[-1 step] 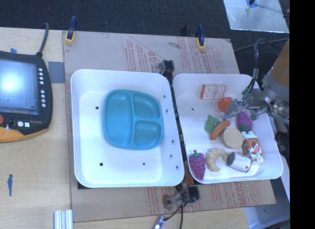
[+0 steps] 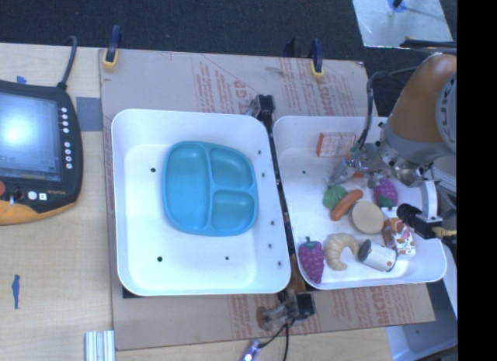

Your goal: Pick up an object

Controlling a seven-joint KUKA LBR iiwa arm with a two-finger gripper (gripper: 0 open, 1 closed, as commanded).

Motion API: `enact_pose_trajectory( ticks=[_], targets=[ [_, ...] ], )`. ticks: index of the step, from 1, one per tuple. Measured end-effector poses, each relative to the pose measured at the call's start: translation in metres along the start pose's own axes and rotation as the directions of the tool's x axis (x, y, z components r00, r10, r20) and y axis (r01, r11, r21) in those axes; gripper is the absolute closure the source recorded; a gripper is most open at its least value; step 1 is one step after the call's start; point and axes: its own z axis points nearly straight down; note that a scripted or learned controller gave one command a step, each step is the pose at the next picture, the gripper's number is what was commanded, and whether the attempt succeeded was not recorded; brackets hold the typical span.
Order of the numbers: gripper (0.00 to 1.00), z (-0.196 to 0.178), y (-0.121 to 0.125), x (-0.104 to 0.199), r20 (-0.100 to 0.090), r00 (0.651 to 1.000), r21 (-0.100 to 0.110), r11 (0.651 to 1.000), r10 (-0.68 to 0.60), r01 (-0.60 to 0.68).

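Bright, even light from overhead; the screen (image 2: 27, 136) at nine o'clock glares white; shadows soft; the whole picture slightly blurred.

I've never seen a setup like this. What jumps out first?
The blue divided plate lies alone in the left white bin. The right bin holds a jumble of toy food, among them a croissant and purple grapes. The grey-and-orange arm reaches in over it from the right.
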Motion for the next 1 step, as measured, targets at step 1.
enact_pose_trajectory(
  ticks=[1],
  targets=[
    [0.00, 0.0139, -0.0485, 0.0087, 0.000, 1.000, -0.002, 1.000, 0.001, -0.001]
  ],
)
